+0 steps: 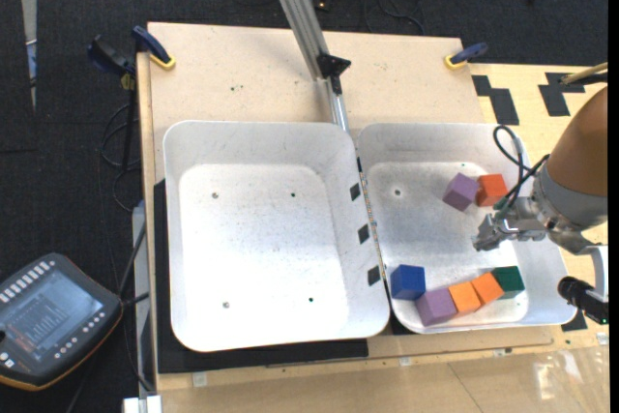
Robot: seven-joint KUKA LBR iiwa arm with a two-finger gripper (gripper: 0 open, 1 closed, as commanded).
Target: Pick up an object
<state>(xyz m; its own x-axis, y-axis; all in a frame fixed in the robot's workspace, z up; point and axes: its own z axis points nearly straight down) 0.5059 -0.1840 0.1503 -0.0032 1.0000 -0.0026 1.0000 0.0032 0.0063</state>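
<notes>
Two shallow white bins sit side by side on the tan surface. The left bin shows a bare, speckled white floor. The right bin holds six small blocks.

Two of them lie near the bin's far right part: a purple block and an orange block, touching each other, the orange one just to the right. Both are turned a little off the bin's edges, each showing a corner toward the camera.

The other four lie along the near edge of the right bin. A blue block stands by itself near the left corner, just beside the next one. Then a second purple block, a second orange block and a green block form a row touching one another. That row's long axis runs slantwise, rising from near left to far right. All the blocks are roughly cube-shaped, with plain matte faces and no clear long side of their own.

The claw hangs over the right bin's floor, between the upper pair and the lower row, touching neither. Whether it is spread or clenched cannot be told; no block is seen in it.
</notes>
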